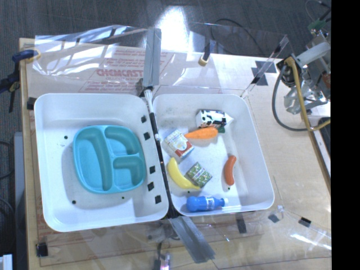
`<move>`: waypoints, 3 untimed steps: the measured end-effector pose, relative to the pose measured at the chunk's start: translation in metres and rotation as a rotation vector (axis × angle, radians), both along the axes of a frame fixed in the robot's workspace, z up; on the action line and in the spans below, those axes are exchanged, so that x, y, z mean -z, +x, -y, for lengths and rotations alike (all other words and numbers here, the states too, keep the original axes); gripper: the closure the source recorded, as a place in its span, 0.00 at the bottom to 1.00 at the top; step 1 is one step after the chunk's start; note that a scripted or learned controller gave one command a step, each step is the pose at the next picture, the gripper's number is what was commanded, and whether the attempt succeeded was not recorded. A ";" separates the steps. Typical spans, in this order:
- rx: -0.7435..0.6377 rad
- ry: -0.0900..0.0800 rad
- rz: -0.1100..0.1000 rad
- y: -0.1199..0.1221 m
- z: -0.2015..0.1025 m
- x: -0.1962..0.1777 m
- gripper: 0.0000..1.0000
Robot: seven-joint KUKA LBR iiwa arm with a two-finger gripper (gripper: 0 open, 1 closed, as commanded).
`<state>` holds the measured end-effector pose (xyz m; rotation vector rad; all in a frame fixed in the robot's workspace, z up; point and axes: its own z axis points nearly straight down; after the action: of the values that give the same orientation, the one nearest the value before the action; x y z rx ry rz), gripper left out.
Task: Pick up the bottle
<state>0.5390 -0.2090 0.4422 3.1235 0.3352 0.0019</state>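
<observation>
The blue bottle (205,203) with a white cap lies on its side in the right bin (254,151), against the front wall, cap pointing right. My gripper (298,99) hangs outside the bins at the far right, above the bench beyond the right bin's back right corner and far from the bottle. Nothing shows at its tip.
In the right bin also lie a banana (178,175), a green packet (198,174), a sausage (229,169), a carrot (201,134), a red and white carton (178,143) and a black and white cow-patterned item (212,117). A blue divided tray (109,158) sits in the left bin (50,128).
</observation>
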 end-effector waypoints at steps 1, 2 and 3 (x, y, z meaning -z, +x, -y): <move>0.005 0.000 0.001 -0.061 0.001 0.000 0.00; -0.007 -0.002 0.001 -0.059 -0.001 -0.010 1.00; -0.007 -0.001 0.001 -0.059 -0.001 -0.010 0.00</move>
<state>0.4800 -0.2080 0.4520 3.1211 0.3456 0.0033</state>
